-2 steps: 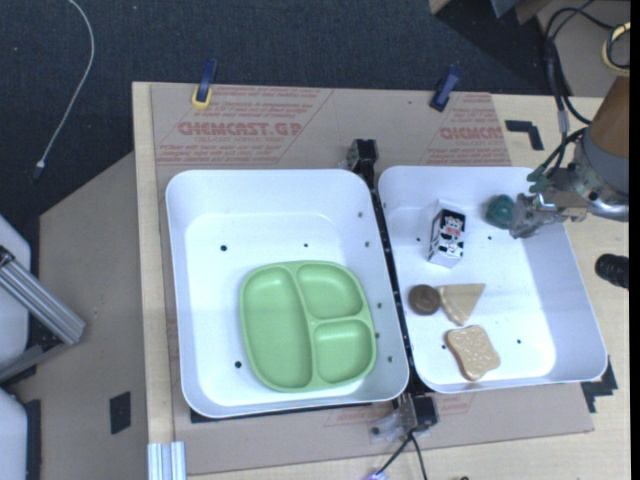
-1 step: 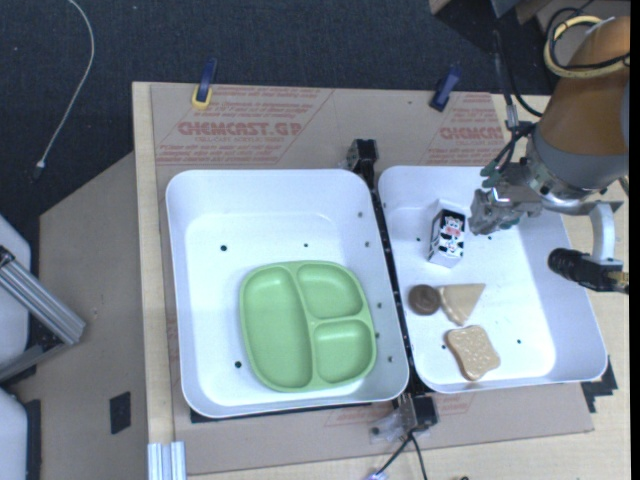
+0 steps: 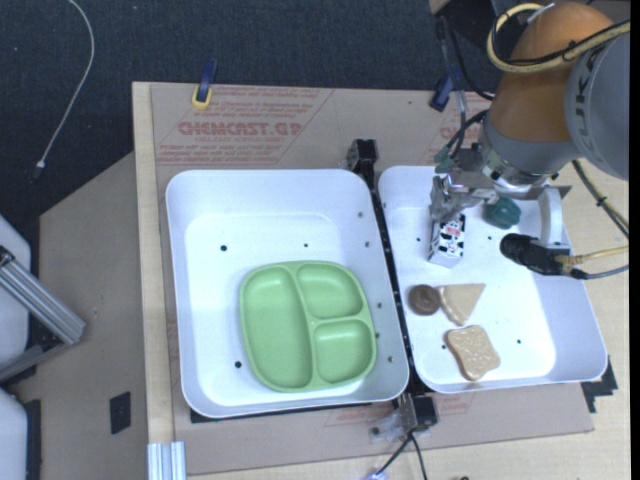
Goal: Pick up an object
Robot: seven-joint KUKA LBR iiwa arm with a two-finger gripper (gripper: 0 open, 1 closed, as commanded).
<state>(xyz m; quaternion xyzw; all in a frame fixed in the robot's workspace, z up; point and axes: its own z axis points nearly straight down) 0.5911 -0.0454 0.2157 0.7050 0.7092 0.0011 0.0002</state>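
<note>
Two white bins sit side by side on the counter (image 3: 160,268). In the left bin (image 3: 200,208) lies a green divided tray (image 3: 305,325). In the right bin (image 3: 560,338) a small black-and-white carton (image 3: 450,240) stands directly under the jaws (image 3: 452,203); whether they grip it, or how wide they stand, I cannot tell. Nearer the front lie a brown round piece (image 3: 424,300), a tan wedge (image 3: 462,301) and a toast slice (image 3: 473,352). A teal object (image 3: 503,211) peeks from beneath the arm. Dark carpet (image 3: 250,28) surrounds the counter.
</note>
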